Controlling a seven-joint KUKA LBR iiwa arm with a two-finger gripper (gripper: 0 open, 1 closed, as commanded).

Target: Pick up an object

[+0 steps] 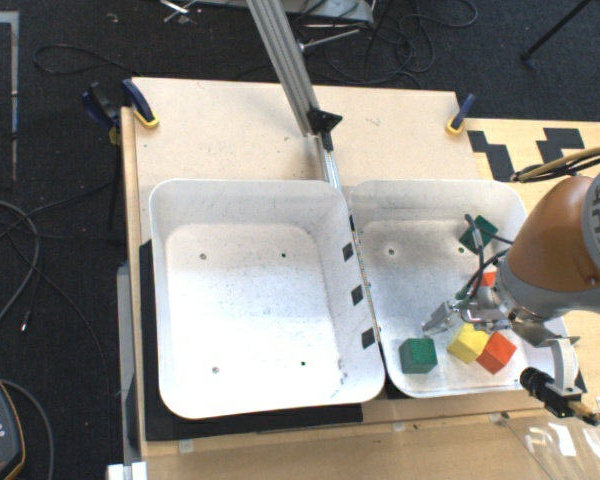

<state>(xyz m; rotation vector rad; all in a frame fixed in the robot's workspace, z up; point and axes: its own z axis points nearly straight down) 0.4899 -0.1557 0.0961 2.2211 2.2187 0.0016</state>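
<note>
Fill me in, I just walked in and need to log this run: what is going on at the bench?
A grey KUKA arm reaches in from the right over the right-hand bin. Its pincer is low over the near end of that bin, by a yellow block and an orange-red block, with a green block just to their left. A dark green piece lies further back. Nothing is visibly held between the fingers, so no pick is confirmed yet.
</note>
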